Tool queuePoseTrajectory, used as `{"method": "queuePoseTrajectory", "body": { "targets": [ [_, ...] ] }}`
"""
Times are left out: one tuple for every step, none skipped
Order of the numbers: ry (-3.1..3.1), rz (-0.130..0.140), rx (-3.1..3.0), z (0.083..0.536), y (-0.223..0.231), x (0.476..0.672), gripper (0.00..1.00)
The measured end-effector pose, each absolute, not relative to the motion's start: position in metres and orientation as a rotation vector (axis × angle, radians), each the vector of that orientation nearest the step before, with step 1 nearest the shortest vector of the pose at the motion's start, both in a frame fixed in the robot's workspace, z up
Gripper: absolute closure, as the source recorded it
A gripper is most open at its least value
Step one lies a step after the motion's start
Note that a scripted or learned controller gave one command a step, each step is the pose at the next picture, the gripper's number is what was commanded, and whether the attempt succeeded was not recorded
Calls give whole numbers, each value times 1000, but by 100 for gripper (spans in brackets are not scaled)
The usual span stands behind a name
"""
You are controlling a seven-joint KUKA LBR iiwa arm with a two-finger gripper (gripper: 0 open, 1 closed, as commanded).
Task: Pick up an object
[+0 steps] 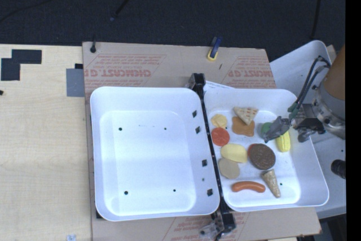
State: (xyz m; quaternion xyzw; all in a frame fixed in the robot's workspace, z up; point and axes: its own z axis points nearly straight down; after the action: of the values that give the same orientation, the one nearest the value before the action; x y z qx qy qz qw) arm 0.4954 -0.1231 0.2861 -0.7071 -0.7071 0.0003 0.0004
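Several toy foods lie in the right white bin. Among them are a green piece, a yellow corn cob, a brown round patty, a yellow lump, a red tomato slice, a sandwich wedge, a sausage and a cone. My gripper reaches in from the right, low over the bin's right side. It is open. One grey finger is against the green piece, the other is right of the corn's top end. Nothing is held.
The left white bin sits beside the right one, with a black divider between them. Cables hang from the arm at the right edge. A toast piece and a beige disc also lie in the right bin.
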Motion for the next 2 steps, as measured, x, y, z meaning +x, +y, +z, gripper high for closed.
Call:
{"method": "queuePoseTrajectory", "body": {
  "targets": [
    [-2211, 10, -2215, 195, -93, 473, 0],
    [-2217, 2, -2217, 88, -89, 509, 0]
  ]
}}
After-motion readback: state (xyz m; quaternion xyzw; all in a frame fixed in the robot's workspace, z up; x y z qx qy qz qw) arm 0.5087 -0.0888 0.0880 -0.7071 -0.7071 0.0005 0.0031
